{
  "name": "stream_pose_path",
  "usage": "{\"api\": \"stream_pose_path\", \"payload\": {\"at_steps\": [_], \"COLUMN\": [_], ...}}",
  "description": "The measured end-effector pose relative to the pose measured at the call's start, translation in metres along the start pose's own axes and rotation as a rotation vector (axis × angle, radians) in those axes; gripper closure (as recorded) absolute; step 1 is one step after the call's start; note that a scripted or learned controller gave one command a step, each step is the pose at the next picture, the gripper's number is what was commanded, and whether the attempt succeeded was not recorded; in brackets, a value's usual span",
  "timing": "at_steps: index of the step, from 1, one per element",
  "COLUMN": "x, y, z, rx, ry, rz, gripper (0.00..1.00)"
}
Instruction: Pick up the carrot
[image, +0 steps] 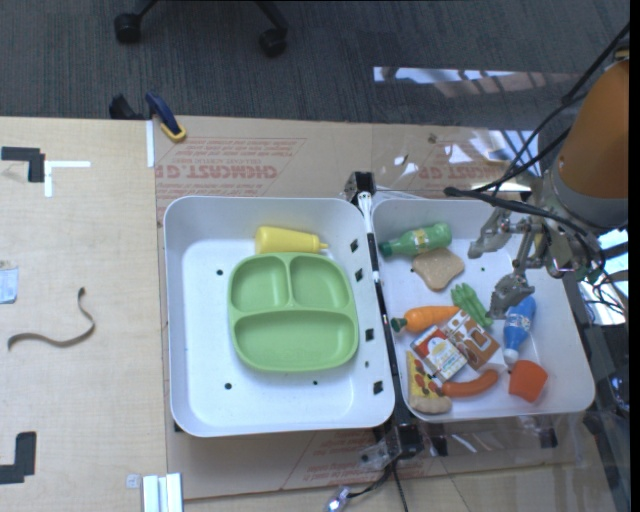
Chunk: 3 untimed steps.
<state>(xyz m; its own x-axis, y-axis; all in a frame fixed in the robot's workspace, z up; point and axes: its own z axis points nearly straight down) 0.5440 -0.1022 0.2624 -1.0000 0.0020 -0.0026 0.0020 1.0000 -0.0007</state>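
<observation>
The carrot (432, 317) lies in the right bin (570, 335), near that bin's left wall, with its orange body pointing left and its green top (468, 301) pointing right. A piece of bread (438, 267) sits just above it and a snack box (458, 347) lies just below it, touching or almost touching. A green bottle (416, 240) lies further up. The left bin (190, 330) holds a green plate (293, 311) and a yellow bottle (288, 240).

The gripper (512, 292) hangs over the right bin, to the right of the carrot's green top and just above a blue bottle (517, 324). It holds nothing, and its fingers look a little apart, but it is hard to be sure.

To do this step well, I think the gripper should go left until it is over the middle of the orange part. It should turn so the fingers close across the thin way of the carrot, not along it. One finger needs to slip into the gap by the box and one by the bread. Then it should go straight down, squeeze, and lift slowly. The green top is soft-looking and may slip, so the orange part is the better place to grab
</observation>
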Motion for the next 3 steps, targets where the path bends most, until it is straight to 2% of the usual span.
{"api": "stream_pose_path", "payload": {"at_steps": [1, 2, 3], "x": [-0.015, -0.031, -0.055], "y": [0.011, 0.008, -0.008], "z": [0.126, 0.166, 0.166], "rx": [-0.001, 0.001, -0.001], "ry": [0.001, -0.004, -0.009], "rz": [-0.076, 0.342, 0.654], "gripper": [0.00, 0.00, 0.00]}}
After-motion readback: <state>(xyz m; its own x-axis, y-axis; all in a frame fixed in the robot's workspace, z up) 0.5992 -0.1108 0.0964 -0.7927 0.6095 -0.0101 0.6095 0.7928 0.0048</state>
